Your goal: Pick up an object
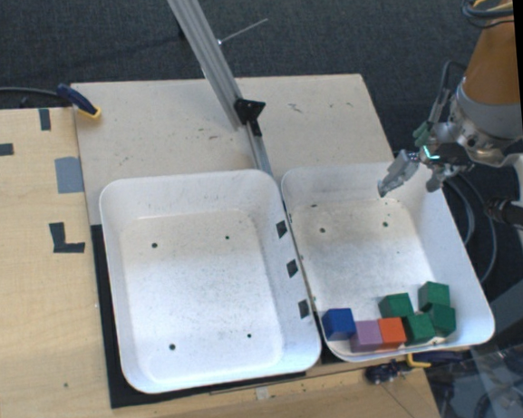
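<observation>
Several small blocks lie clustered in the near corner of the right bin (361,249): a blue block (338,322), a purple block (369,333), an orange block (392,330) and several green blocks (396,306) beside them. My gripper (414,181) hangs over the far right rim of that bin, well away from the blocks. It is open, and nothing sits between its fingers. One finger (393,181) points down to the left over the bin's back edge.
The left bin (194,273) stands beside the right one, with a shared wall (293,255) between them. A slanted metal rail (211,53) crosses the bench behind the bins. Cables (481,221) hang at the right edge of the bench.
</observation>
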You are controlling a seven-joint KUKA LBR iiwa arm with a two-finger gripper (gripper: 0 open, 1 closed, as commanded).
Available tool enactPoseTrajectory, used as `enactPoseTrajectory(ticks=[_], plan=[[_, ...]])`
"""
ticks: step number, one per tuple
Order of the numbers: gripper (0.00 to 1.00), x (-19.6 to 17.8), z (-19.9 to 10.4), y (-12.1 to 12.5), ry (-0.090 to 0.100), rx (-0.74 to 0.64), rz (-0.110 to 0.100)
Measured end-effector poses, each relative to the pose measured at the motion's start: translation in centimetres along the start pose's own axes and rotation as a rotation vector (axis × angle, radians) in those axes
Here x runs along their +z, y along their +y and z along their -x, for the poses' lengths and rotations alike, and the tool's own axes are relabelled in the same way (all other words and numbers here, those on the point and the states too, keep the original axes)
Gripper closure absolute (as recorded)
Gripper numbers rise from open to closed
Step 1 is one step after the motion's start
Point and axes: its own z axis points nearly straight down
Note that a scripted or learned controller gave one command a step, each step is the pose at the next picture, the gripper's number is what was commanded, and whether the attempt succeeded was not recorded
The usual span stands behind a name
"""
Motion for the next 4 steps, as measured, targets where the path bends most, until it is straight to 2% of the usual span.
enactPoseTrajectory(ticks=[1, 2, 4], plan=[[0.0, -0.2, 0.0, 0.1, -0.001, -0.002, 0.004], [0.0, 4.2, 0.3, 0.2, -0.002, 0.0, -0.001], [0.0, 17.0, 0.2, 0.5, -0.001, 0.0, -0.002]])
